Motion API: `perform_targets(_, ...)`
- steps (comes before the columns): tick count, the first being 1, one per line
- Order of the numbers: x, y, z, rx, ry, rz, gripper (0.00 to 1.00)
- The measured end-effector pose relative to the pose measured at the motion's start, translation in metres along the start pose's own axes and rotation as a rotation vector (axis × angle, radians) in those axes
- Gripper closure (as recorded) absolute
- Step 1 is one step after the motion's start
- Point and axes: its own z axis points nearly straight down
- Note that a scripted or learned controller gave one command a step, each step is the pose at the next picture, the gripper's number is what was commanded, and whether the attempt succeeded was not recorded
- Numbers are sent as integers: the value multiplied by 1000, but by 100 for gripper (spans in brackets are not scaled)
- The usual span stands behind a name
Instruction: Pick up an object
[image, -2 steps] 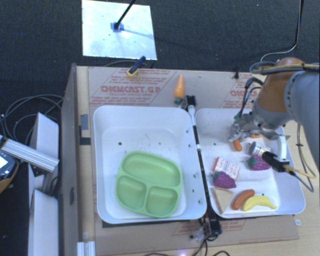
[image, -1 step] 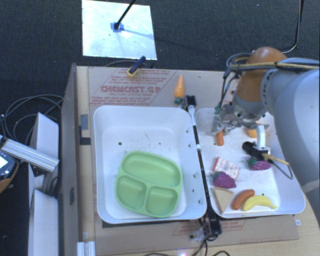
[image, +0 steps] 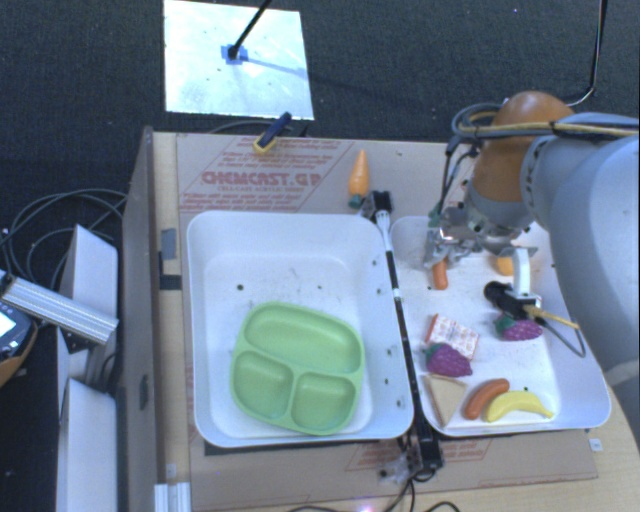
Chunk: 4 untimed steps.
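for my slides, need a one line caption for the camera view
Arm's end effector hovers over a small carrot in the right bin of toy food; left bin holds a green tray.

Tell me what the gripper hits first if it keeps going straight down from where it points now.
Most likely the small orange carrot piece lying in the right bin, just below the gripper. Depth is unclear from this slant, so it could miss and meet the bin floor beside it.
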Motion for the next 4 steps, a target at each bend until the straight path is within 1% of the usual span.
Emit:
perform_targets(1,-1,0,-11,-1,-1,-2,100)
perform_targets(2,3,1,5,0,-1,0,100)
perform_targets(4,2,2,-17,-3,-2,-4,100)
